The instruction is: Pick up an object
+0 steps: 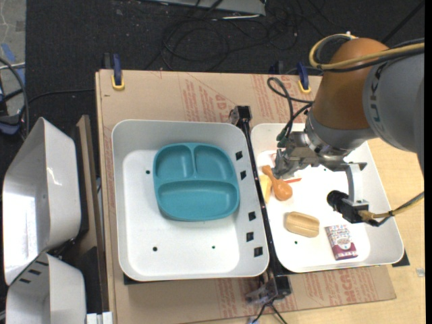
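We see the arm [378,93], grey with an orange band, reaching in from the right over the right bin [317,256], and its gripper [287,159] hangs low over that bin's far left part; we cannot tell whether the jaws are released or clenched. Just under and beside the gripper lies an orange piece [281,190], close to the bin's left wall, with a paler yellow-orange part touching it on the wall side. Together they make a shape whose long axis runs roughly from the far side toward the near side, slanting a little to the right. A thin red-orange sliver [293,179] lies next to it, under the gripper. Nearer to us sits a tan roll [301,224], apart from the orange piece, its long axis roughly left to right. To its right, near the bin's front right corner, lies a small box [342,241], long axis roughly far to near; its pink and dark red print is too small for us to read. The left bin [135,238] holds a teal divided plate [196,182], lying flat, well apart from the gripper. Small black tabs [251,216] line that bin's right wall. The bench [169,94] is covered with brown cardboard bearing red lettering we cannot make out, and blue and yellow clamps [118,78] grip its far edge. On the arm's grey shell we read only the dark letters "UK". Pale trays [40,187] stand off the bench's left side, and cables [202,32] lie on the dark floor beyond.
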Available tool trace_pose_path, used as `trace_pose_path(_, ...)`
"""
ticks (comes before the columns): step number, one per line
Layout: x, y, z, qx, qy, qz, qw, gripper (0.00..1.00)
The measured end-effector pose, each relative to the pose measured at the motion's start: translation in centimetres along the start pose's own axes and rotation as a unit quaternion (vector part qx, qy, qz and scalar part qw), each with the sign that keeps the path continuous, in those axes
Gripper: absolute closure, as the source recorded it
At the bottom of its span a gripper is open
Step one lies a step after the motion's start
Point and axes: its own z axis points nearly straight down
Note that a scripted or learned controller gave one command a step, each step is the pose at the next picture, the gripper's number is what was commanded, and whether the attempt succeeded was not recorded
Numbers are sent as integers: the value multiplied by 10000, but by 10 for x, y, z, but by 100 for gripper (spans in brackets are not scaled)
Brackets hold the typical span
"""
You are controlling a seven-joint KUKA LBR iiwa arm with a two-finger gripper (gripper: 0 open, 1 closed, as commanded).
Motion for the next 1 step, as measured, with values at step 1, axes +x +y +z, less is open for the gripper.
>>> trace_pose_path(1, 57, -11, -7, 0, 8, -11, 10000, 100)
